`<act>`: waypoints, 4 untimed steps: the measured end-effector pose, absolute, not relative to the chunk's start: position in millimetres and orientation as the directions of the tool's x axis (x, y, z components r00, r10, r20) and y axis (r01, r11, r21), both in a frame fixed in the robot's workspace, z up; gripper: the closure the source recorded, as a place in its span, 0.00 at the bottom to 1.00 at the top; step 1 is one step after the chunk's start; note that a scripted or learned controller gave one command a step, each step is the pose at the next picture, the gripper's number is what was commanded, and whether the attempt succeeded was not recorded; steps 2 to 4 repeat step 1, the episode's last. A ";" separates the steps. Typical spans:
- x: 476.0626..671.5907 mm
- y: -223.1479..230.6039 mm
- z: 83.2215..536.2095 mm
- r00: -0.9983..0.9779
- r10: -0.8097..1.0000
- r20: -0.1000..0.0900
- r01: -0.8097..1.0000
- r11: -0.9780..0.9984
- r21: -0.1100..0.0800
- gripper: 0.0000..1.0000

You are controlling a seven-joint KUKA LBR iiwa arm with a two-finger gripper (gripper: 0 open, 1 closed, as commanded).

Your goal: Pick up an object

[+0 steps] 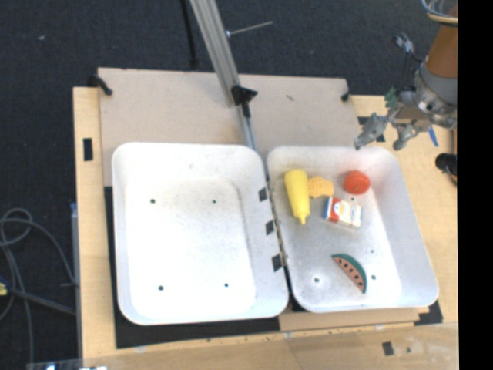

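We see the gripper (387, 135) hovering past the right bin (412, 230) rim, jaws spread and bare; tomato (356, 182), mustard bottle (297, 194) unpicked.

Grey arm (431, 91), orange band, blue wrist accent.

Arm at 2 o'clock, orange band up top, wrist angled down-left; claw (387, 134) fingers spread apart, holding nothing.
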State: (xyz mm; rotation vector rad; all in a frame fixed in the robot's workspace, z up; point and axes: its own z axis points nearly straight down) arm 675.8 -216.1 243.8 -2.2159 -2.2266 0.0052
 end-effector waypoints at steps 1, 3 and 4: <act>671.9 -220.9 181.7 0.000 1.000 -0.002 1.000 0.000 -0.005 0.00; 671.9 -220.9 181.7 0.000 1.000 -0.002 1.000 0.000 -0.005 0.00; 671.9 -220.9 181.7 0.000 1.000 -0.002 1.000 0.000 -0.005 0.00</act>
